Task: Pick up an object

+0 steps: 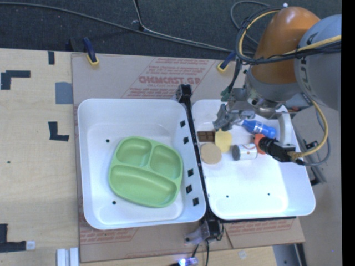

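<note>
My gripper (226, 121) hangs low over the back left part of the right bin (260, 195), under the grey wrist and orange band. Just below it lie a pale yellow block (223, 141), a small brown block (205, 136) and a tan round disc (211, 155). To the right are a blue bottle-like object (258, 128) and a small grey-and-white cylinder with an orange end (246, 152). The gripper sits right above the yellow block; I see nothing held between its fingers.
The left bin (94, 121) holds a green divided plate (146, 171). A black divider with clips (191, 148) runs between the bins. Cables trail from the arm over the right bin's right rim. Cardboard lies under both bins.
</note>
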Controlling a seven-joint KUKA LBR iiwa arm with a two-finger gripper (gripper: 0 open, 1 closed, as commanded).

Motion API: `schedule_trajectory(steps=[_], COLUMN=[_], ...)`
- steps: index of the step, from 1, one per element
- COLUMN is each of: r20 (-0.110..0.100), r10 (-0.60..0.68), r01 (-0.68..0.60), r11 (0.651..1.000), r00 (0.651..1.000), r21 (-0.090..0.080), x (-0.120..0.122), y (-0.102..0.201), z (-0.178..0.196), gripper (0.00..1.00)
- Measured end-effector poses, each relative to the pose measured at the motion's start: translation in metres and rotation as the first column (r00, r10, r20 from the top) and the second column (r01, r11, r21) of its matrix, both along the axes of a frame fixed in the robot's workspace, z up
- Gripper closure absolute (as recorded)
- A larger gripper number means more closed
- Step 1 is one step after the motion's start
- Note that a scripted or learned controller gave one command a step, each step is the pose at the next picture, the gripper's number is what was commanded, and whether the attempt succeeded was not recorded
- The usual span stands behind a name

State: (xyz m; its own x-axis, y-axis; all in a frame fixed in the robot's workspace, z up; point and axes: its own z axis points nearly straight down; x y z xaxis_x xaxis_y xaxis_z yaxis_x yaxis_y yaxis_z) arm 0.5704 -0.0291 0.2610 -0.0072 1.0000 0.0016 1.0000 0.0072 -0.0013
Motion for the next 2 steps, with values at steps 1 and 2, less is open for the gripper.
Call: schedule_trajectory(steps=[1,2], r20=[0.0,-0.002], r10=[0.0,-0.002], r01=[0.0,0.002], r11=[1.0,1.0], r00=[1.0,1.0], r21=[-0.001,-0.002], x=[-0.001,-0.007], y=[0.056,0.106], z=[0.001,-0.02], gripper=[1.0,1.0])
